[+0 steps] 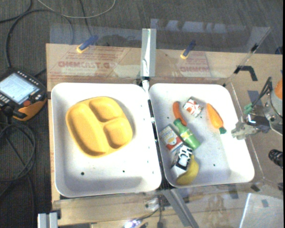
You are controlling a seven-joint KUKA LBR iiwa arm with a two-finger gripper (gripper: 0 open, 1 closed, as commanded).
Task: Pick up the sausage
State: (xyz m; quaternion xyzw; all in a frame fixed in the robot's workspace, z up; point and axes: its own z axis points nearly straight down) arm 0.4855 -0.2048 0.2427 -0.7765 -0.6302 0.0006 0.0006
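Observation:
The sausage [177, 109] is a short orange-red piece lying in the right bin [228, 167], near its upper left, just left of a white and red can [193, 107]. My gripper [241, 130] hangs at the bin's right rim, well to the right of the sausage and a little lower in the view. Nothing shows in it. A carrot [214, 116] lies between the gripper and the sausage.
The right bin also holds a green bottle [187, 134], a small carton [169, 137], a black and white pack [183, 156] and a banana [190, 171]. In the left bin [61, 175] sits a yellow divided plate [100, 125]. A teach pendant [16, 91] lies at far left.

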